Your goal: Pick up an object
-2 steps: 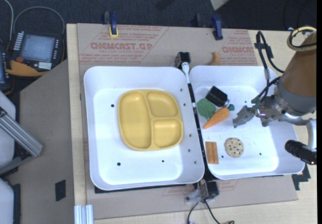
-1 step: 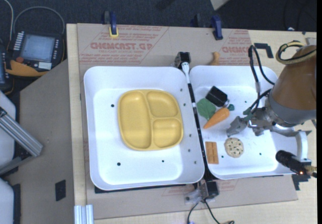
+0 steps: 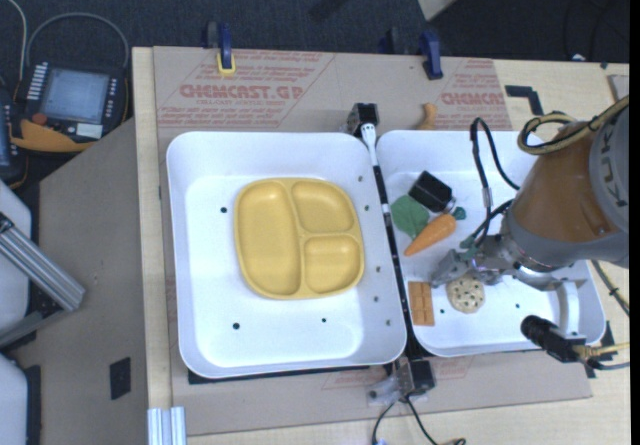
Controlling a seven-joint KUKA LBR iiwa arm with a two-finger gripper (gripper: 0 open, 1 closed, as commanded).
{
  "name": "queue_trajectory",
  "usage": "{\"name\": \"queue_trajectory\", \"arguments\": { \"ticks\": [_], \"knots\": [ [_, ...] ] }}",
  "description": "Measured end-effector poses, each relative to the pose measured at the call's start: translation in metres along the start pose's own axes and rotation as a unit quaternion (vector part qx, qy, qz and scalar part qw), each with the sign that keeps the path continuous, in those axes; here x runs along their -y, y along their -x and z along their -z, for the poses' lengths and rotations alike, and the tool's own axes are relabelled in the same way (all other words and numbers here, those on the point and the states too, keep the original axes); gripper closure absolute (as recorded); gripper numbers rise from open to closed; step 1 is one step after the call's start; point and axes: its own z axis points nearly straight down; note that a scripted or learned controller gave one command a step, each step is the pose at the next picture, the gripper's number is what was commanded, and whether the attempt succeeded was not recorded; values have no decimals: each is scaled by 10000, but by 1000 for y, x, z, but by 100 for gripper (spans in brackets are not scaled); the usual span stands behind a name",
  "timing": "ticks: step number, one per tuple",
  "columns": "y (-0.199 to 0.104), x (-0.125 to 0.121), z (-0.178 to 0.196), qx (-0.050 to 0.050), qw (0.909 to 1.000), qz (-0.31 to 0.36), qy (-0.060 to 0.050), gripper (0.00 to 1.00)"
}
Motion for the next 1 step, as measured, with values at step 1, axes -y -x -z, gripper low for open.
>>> {"name": "queue_trajectory", "arguments": {
  "ticks": [1],
  "knots": [
    [0, 0, 0, 4, 10000, -3, 20, 0]
  ]
}}
